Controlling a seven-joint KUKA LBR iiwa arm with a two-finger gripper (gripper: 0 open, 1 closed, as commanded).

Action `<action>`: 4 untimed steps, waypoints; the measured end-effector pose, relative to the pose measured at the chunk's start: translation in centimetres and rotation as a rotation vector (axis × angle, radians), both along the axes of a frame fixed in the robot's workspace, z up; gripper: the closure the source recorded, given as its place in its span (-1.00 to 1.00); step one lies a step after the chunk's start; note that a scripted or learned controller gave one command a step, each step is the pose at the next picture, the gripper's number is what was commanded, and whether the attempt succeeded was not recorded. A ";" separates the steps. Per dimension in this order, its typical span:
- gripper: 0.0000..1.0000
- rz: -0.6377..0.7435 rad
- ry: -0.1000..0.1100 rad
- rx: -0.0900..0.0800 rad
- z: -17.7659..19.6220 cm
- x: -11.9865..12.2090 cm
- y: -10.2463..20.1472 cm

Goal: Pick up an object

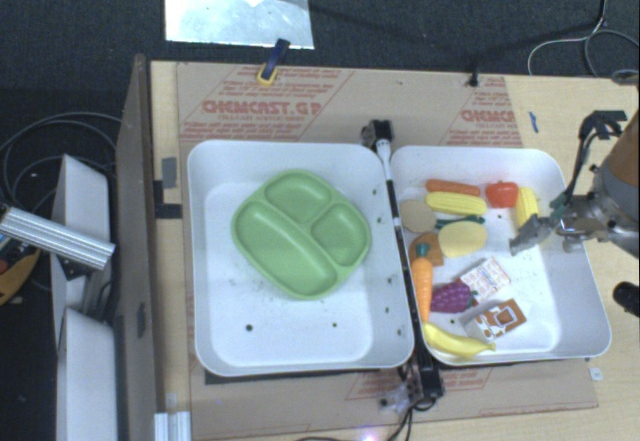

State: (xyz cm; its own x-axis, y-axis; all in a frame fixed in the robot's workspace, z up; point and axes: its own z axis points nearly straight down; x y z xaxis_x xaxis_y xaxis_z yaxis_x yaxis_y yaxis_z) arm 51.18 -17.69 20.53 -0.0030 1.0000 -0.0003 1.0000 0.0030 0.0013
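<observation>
Grey end effector (528, 236) poised over right bin (580, 324), just right of yellow toy corn (524, 208); finger state impossible to tell. Toy food untouched, nothing lifted; pick yet to come.

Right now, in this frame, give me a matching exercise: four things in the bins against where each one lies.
Things:
1. green sectioned plastic plate
2. yellow toy banana
3. orange toy carrot
4. red toy pepper

Places:
A. far part of the right bin, by the corn
B. middle of the left bin
C. near edge of the right bin
D. along the right bin's left wall

Pairs: 1-B, 2-C, 3-D, 4-A
</observation>
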 end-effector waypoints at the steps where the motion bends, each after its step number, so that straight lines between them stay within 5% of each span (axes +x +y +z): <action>1: -1.00 0.007 0.004 0.004 -5.3 1.0 6.2; 2: -1.00 0.000 0.005 0.003 -9.4 -0.8 8.2; 3: -1.00 -0.005 -0.024 -0.013 -11.5 -1.9 8.5; 4: -1.00 0.000 -0.010 0.000 -11.7 -1.1 6.6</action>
